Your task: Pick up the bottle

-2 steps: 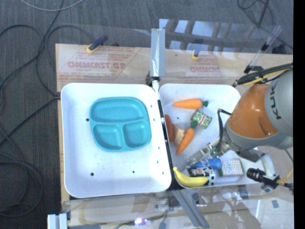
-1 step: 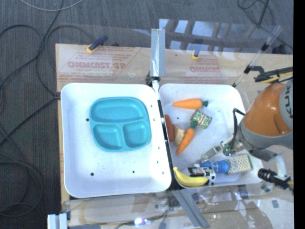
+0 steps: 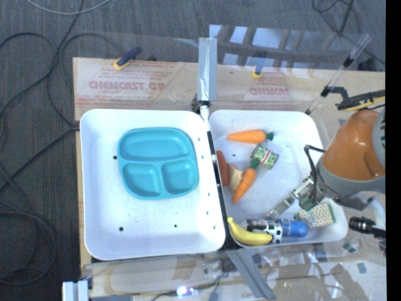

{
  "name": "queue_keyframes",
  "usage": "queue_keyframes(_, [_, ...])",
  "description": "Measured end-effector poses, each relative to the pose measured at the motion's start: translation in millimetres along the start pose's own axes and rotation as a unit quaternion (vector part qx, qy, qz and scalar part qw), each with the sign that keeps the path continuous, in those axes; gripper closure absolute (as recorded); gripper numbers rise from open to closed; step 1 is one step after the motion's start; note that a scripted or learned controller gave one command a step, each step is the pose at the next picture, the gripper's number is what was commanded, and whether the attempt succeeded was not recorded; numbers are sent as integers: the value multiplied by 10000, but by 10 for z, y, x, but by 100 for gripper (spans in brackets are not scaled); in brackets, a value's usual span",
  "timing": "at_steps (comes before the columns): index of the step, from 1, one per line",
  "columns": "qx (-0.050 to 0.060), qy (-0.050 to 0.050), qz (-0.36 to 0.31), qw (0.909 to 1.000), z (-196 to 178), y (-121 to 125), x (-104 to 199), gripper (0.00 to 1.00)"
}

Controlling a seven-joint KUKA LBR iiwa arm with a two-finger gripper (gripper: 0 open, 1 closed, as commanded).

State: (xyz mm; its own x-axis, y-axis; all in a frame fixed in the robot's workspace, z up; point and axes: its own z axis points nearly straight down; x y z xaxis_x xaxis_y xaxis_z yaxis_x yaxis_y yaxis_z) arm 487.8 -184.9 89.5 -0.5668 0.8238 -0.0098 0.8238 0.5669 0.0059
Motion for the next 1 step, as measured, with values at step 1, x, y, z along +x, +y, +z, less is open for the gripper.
queue_keyframes(1, [-17, 14, 19, 10000, 4, -147, -237, 0])
